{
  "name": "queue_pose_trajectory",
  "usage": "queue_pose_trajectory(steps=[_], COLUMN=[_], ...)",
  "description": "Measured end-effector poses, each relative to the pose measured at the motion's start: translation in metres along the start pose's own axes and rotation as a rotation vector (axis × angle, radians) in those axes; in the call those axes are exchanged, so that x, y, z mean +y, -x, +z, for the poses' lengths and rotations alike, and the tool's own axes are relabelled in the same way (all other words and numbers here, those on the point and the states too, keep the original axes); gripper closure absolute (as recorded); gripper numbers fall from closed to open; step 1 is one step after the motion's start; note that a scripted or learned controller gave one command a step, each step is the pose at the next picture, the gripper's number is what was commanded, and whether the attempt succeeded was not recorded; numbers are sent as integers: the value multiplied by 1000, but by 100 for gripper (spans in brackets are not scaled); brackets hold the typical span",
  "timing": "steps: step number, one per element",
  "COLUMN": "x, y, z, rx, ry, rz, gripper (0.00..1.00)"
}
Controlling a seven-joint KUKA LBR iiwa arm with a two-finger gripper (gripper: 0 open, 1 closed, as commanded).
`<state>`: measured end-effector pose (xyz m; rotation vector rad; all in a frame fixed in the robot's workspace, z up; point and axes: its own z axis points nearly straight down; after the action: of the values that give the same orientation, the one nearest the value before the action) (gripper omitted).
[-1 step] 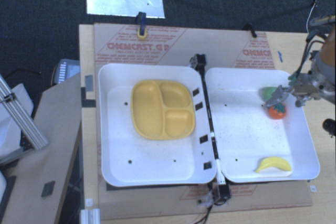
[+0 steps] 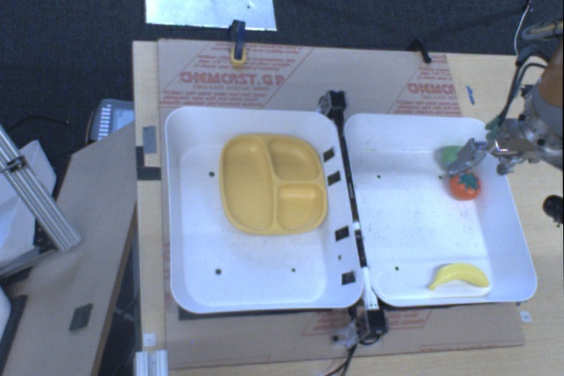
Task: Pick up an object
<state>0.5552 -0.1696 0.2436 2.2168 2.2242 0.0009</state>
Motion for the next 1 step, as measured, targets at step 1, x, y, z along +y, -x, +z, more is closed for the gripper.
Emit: queue_pose_trajectory(steps=[1], x=[-5], y=[-4], z=[61], rx=[2], ry=[-5], rz=[2], gripper=[0])
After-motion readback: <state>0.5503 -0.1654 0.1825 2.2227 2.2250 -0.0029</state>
